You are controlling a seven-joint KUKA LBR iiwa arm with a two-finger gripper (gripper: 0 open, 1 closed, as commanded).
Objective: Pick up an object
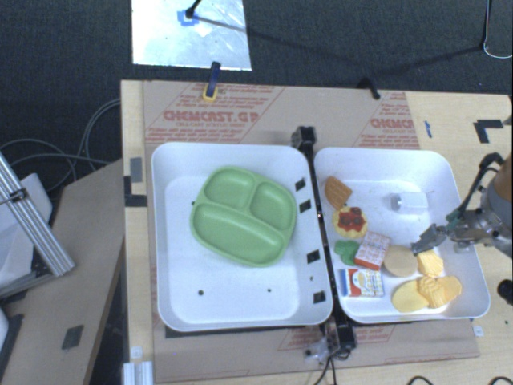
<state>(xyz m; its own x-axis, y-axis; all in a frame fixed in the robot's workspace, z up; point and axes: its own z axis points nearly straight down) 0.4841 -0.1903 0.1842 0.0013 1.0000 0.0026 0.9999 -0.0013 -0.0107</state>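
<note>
So from the overhead camera view, the right bin (401, 167) is where all the action is. The gripper (429, 239) comes in over that bin's right wall and hangs low near its right side, just above the pale yellow block (430, 262). Can't honestly tell if it has hold of anything or is even touching the block, that end of the arm is dark and blurry.

The rest of the food toys sit along the bin's front and left: a yellow ridged chip (439, 289) and a flat yellow disc (406, 297) in the front right corner, a tan round piece (398, 260) just left of the block, a red-and-white carton (372, 249), a small picture box (361, 281), a green bit (345, 251), a red berry tart (350, 220), and an orange cookie (337, 191) up the left wall.

The left bin (172, 215) next to it holds a green divided tray (244, 215).
</note>
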